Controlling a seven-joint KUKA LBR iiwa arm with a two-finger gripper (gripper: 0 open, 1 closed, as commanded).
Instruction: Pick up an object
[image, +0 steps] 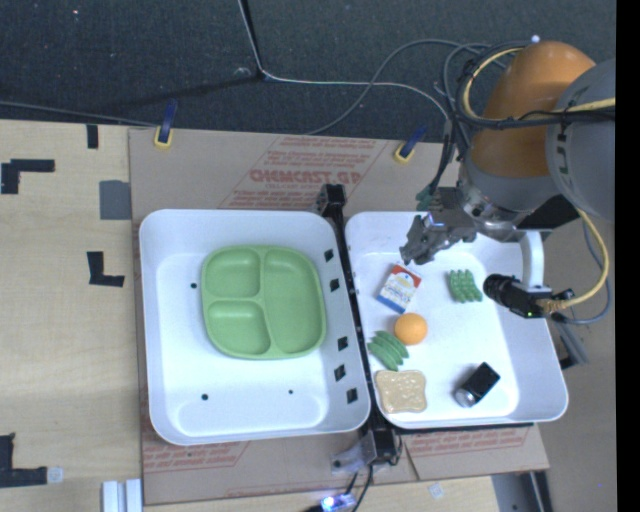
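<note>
Pincer hovers just above the small carton in the right bin, seemingly lining up; I cannot tell its opening.

Robotics laboratory bench. Two white bins sit side by side on a cardboard sheet held by clamps at 12 o'clock; loose cables cross dark carpet behind, black tape marks lie at 9 o'clock, and the arm enters at 2 o'clock.
</note>
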